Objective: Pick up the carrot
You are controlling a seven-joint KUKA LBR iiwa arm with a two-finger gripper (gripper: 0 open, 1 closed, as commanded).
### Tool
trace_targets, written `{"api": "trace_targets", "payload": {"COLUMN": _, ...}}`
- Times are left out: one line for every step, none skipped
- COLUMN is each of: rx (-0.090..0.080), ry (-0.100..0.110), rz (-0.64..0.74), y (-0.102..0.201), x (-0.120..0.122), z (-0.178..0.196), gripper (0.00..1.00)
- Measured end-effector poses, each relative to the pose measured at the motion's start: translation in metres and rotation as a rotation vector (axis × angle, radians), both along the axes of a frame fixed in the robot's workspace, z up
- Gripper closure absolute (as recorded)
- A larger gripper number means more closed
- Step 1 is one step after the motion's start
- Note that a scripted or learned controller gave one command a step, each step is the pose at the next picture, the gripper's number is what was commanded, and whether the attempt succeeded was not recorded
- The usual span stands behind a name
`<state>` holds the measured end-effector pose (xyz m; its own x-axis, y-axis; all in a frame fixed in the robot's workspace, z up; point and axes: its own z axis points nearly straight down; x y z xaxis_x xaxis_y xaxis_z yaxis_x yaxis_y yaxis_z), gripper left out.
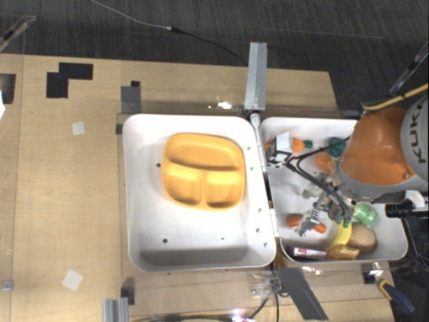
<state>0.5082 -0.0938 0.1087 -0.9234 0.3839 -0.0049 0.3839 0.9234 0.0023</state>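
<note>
I'm seeing the gripper (pixel 310 224) hanging low in the right bin (pixel 402 250); whether it's open or closed, I cannot tell. The carrot (pixel 295 219) is lying just left of it, long axis running left-right.

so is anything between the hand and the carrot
Nothing visible is. The hand hangs low in the right bin, and the small orange carrot lies just to its left on the bin floor. The banana sits on the hand's other side.

Grey arm (pixel 417 139) with 1 bulbous orange band (pixel 375 149), black cables, perhaps bare-metal claw (pixel 310 224)
</note>
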Motion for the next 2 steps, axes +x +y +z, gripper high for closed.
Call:
{"api": "trace_targets", "payload": {"rx": -0.001, "ry": -0.004, "rz": -0.066, "y": -0.040, "x": 0.055, "z": 0.009, "gripper": 0.00}}
{"api": "trace_targets", "payload": {"rx": -0.001, "ry": -0.007, "rz": -0.077, "y": -0.007, "x": 0.043, "z": -0.019, "gripper": 0.00}}
